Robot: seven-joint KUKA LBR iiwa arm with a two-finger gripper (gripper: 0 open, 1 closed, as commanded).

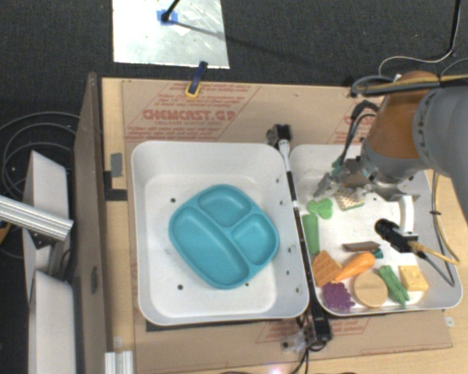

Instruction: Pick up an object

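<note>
My gripper (341,184) hangs low over the upper left part of the right bin (444,291). Just beneath its tip lies a small tan checkered piece (348,202), and a green leaf-shaped toy (320,207) sits to its lower left. Whether anything is between the fingers cannot be told from this angle. Further down the bin lie a green pickle (310,233), a brown bar (361,246), an orange carrot (356,266), an orange cracker (324,268), purple grapes (337,295), a tan disc (368,290), a green bean (392,284) and a yellow cheese block (412,277).
The left bin (152,209) holds a teal divided plate (222,235). A black divider rail (293,201) runs between the two bins. The grey arm with its orange band (398,123) reaches in over the right bin's upper right corner.
</note>
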